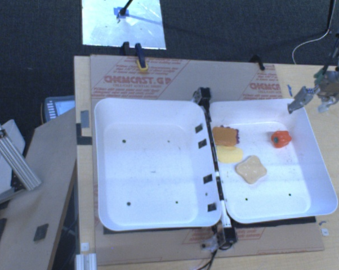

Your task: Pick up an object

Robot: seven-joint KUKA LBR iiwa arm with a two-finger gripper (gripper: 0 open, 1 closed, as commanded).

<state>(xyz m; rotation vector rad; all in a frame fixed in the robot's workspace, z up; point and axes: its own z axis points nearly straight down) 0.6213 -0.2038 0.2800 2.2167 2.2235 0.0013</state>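
Four items lie in the right bin [321, 176]; the left bin [102, 151] alongside.

A robotics lab: two shallow white plastic bins [152, 167] clamped side by side on a pale wooden surface [175, 72], dark carpet floor [34, 32], aluminium framing rail [12, 153] at left.
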